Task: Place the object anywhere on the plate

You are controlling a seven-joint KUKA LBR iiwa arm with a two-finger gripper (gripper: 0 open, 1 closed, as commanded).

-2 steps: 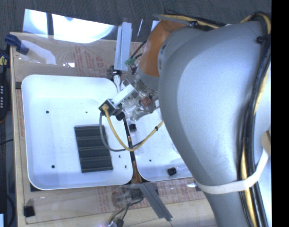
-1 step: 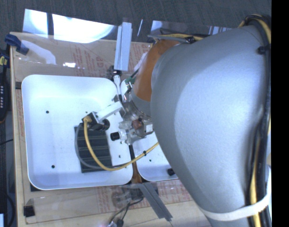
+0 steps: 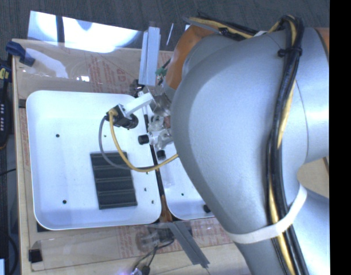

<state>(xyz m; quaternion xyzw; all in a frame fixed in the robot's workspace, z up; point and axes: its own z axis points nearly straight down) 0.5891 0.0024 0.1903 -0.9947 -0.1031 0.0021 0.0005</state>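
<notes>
A dark grey ribbed rectangular slab (image 3: 113, 181) lies flat in the lower middle of the left white bin (image 3: 55, 153). My gripper (image 3: 151, 126) hangs over the seam between the two bins, up and to the right of the slab and apart from it. It is wrapped in white brackets, black knobs and a yellow cable loop (image 3: 115, 153). The bulky grey arm (image 3: 244, 125) hides most of the right bin (image 3: 184, 208) and whatever lies in it.
The yellow cable droops over the left bin's right side, close to the slab's upper edge. A metal bracket (image 3: 184, 242) sits on the wooden bench below the bins. A blue clamp (image 3: 18, 51) is at the top left corner.
</notes>
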